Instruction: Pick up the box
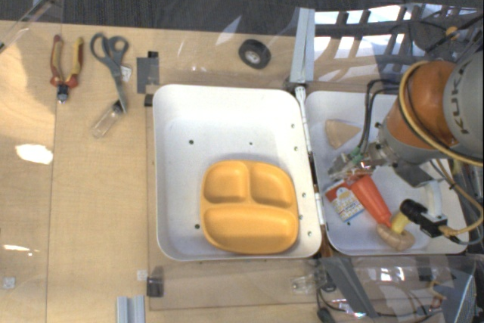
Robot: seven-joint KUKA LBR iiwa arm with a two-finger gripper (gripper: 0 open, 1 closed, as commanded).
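The surface (83, 238), of pale wood, is seen from above at a slant and carries two shallow white bins side by side. The left bin (227, 113) holds a yellow tray (249, 206) with three compartments, set toward the bin's near right corner. The right bin (342, 234) is partly covered by the arm (439, 113), whose grey body and orange band are seen above the bin's far right part.

The end effector (361, 159) is lowered into the right bin, just above the clutter at its centre; whether it is wide, narrow or holding anything cannot be told.

The box (345, 202), small, white with red and blue print, lies flat on the bin floor near the left wall, just below the end effector. An orange cone (372, 197) lies beside it, touching or nearly touching its right edge. A tan object (342, 133) rests toward the bin's far left corner.

On the surface beyond the bins are placed scissors (113, 64), red-handled pliers (63, 66) and a roll of black tape (254, 53).
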